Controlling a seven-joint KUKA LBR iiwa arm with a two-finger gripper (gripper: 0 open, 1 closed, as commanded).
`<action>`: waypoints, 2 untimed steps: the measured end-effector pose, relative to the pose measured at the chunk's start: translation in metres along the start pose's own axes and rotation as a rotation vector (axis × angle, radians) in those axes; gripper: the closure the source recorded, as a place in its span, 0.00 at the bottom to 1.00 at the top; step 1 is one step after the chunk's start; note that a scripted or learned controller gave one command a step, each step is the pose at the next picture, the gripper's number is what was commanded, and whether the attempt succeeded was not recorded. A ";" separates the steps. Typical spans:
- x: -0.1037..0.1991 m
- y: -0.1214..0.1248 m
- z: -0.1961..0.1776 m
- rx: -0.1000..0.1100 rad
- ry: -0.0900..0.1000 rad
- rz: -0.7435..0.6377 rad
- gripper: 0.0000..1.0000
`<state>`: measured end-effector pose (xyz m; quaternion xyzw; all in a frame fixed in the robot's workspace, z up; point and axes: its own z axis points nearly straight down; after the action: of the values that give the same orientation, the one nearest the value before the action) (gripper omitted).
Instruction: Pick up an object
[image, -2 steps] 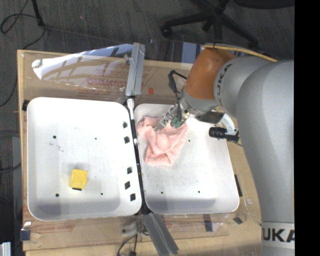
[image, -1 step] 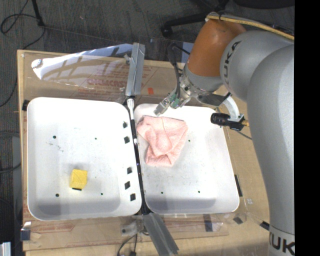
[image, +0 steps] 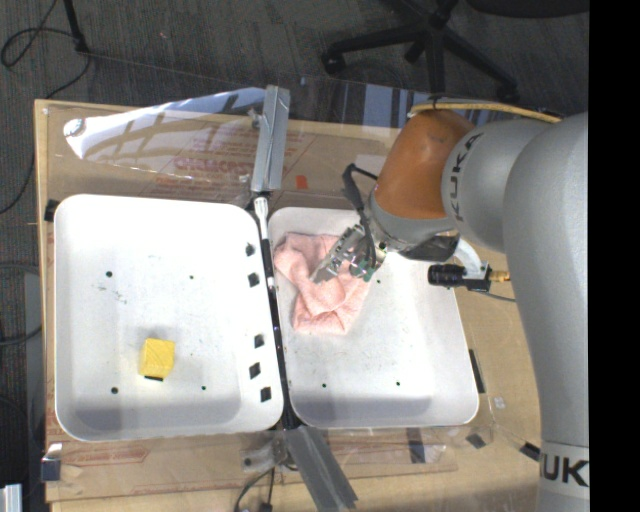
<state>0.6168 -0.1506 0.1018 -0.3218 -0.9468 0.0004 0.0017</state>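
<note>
The arm (image: 520, 200) is the closest thing, big and grey, with an orange band (image: 420, 165) above the wrist. It reaches in from the right and bends down to the pincer (image: 345, 262).

The pincer sits over the right bin (image: 440, 390), at the far end of it. Right under the pincer is a pink cloth (image: 320, 285). The cloth is all crumpled. Its long way runs from the far side of the bin toward the near side, and it leans a little. The top of the cloth spreads out to the left of the pincer, and the rest hangs down below it.

The pincer tips touch the cloth near its top. I cannot tell how wide the pincer is.

Far off to the left of the pincer, in the left bin (image: 100, 230), lies a small yellow block (image: 157, 358). Both bins rest on the brown surface (image: 330, 150).
</note>
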 end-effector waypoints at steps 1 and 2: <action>-0.032 0.005 0.008 -0.002 -0.004 0.189 1.00; -0.008 0.038 -0.099 -0.003 -0.005 0.205 1.00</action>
<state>0.6463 -0.1254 0.2011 -0.4171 -0.9089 -0.0001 -0.0010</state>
